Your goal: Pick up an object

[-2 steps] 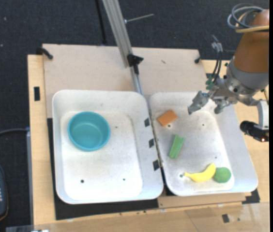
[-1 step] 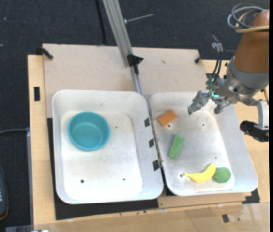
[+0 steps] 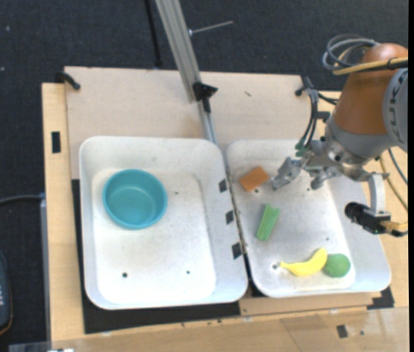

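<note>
Gripper (image 3: 293, 171) above upper part of right bin (image 3: 361, 270), fingers spread, grasping nothing | orange block (image 3: 253, 178) just beside fingers, to their left, apart | green block (image 3: 267, 222) mid-bin, below orange block | banana (image 3: 304, 264) touching green ball (image 3: 337, 265) at near edge | teal bowl (image 3: 135, 198) in left bin (image 3: 192, 277) | both bins on desk (image 3: 119, 101).

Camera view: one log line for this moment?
pincer over right bin | nearest: orange block | nothing held | bowl in left bin
</note>
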Motion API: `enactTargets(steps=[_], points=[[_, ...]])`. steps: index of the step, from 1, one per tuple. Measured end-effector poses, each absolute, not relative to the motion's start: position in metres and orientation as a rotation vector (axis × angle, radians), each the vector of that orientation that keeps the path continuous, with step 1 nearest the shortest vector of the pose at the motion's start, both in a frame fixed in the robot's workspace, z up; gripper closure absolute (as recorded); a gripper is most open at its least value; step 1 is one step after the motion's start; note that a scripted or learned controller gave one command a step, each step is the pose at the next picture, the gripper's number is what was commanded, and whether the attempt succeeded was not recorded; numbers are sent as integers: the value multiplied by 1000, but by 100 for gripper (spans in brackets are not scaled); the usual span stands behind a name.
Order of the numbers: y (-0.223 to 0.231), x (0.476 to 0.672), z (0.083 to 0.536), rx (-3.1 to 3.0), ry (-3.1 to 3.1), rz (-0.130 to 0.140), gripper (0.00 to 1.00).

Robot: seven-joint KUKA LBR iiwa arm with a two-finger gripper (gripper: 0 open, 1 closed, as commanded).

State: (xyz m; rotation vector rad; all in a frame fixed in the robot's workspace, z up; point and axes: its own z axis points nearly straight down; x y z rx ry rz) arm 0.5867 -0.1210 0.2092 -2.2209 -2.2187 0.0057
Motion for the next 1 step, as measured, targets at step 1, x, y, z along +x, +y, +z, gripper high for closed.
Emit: enactTargets(steps=[1], points=[[-121, 587, 150, -2225, -2219, -1, 0]])
